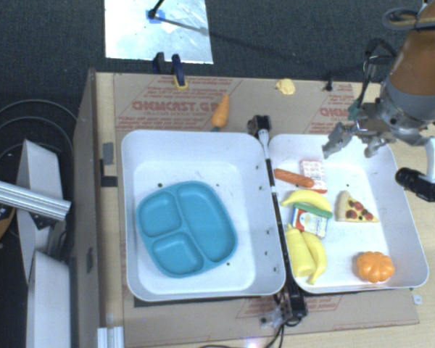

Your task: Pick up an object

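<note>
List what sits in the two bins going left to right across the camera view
blue divided plate → hot dog → pizza slice → orange pumpkin. The bananas and small cartons between the hot dog and the pizza overlap too much to order.

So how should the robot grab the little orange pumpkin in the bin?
Probably straight down from above, with the fingers closing across the round middle of the pumpkin. It sits alone near the corner of the right bin, with bare floor around it. The yellow bananas lie well aside.

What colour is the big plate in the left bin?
The plate is light blue, seen in the camera view.
</note>
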`<state>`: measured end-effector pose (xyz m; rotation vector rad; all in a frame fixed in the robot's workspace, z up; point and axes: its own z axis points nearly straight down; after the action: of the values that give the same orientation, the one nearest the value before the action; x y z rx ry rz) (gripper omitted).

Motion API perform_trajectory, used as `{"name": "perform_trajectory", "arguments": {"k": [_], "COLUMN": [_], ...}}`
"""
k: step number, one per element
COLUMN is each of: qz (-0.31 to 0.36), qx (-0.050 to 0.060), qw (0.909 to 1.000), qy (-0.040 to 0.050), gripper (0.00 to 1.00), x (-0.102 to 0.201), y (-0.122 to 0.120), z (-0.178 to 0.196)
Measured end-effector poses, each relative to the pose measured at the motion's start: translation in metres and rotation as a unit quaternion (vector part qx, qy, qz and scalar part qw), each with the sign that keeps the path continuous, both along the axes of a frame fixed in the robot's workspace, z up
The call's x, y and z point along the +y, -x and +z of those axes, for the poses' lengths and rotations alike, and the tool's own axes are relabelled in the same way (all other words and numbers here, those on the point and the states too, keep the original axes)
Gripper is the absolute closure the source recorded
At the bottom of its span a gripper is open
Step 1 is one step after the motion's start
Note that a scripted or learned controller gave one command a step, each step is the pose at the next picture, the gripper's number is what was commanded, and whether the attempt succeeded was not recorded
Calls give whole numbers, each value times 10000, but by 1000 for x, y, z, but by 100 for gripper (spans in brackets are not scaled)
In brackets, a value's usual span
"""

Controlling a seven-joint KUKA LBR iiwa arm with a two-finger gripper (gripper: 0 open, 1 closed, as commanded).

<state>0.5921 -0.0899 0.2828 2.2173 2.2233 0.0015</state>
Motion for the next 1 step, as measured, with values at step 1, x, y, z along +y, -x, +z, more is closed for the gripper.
{"name": "perform_trajectory", "arguments": {"k": [1], "qz": [-10], "qx": [52], "qw": [10000], "qy": [-7], "gripper": [0], "x": [-7], "y": [-4], "z": [-122]}}
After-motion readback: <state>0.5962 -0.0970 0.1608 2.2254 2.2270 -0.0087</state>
